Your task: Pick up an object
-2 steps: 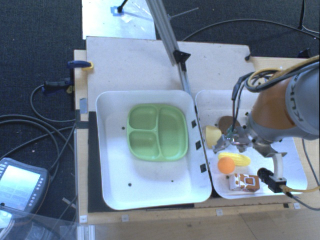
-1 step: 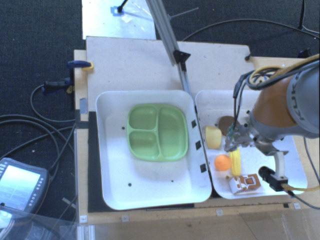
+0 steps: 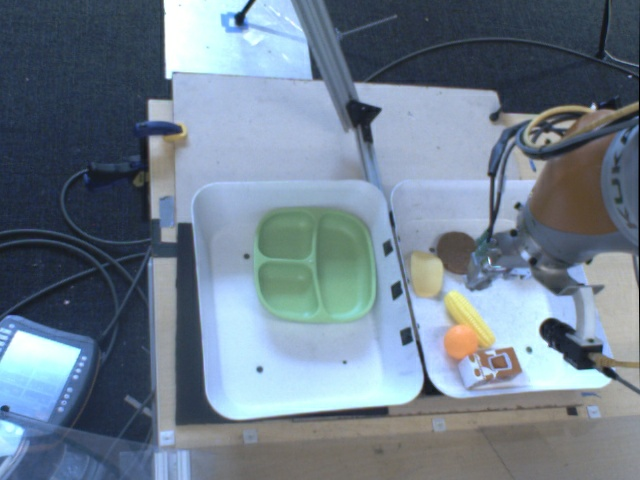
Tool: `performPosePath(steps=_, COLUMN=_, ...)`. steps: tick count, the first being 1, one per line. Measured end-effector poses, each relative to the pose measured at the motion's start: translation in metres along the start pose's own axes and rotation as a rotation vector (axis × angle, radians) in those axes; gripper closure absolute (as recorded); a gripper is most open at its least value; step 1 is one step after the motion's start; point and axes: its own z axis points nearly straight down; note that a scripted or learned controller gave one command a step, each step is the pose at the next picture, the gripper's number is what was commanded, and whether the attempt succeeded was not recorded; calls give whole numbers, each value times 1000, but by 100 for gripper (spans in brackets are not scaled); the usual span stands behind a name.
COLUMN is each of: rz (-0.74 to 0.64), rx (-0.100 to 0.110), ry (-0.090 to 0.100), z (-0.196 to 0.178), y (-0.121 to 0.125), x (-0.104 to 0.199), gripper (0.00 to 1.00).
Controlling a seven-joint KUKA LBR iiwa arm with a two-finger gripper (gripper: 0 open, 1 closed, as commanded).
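beside the tool (image 3: 484, 268), grip state unclear, lies a yellow ridged corn cob (image 3: 468, 315).

Arm (image 3: 585, 183) enters from right, orange band above wrist, bent downward; gripper (image 3: 483, 268) low, pointing left.

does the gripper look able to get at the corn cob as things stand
Probably yes. The gripper hangs in the right bin, just up-right of the corn cob. The cob lies bare on top, though the orange ball sits tight against its lower end.
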Motion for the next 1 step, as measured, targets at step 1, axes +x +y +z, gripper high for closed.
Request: performPosePath(steps=1, rz=-4, rx=-3, ry=0, z=-64, y=5, x=0, gripper=100)
